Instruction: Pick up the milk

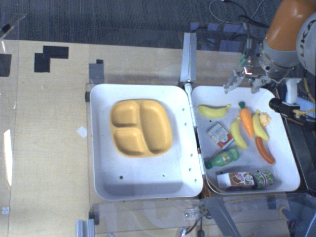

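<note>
Above the right bin's (291, 174) far rim, the gripper (245, 82) hangs with fingers spread, holding nothing. The milk (219, 134) lies below, among 3 bananas.

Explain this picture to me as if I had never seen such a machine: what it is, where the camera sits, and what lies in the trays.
One camera looks down at a slant on a wooden bench. The grey arm with an orange band is a robot reaching in from the right; its two-fingered metal hand hovers open over the right white bin's far edge, holding nothing. That bin holds toy food: yellow bananas, an orange carrot, a green bottle and the small white milk carton it should pick up. The left white bin holds a yellow divided plate.
</note>
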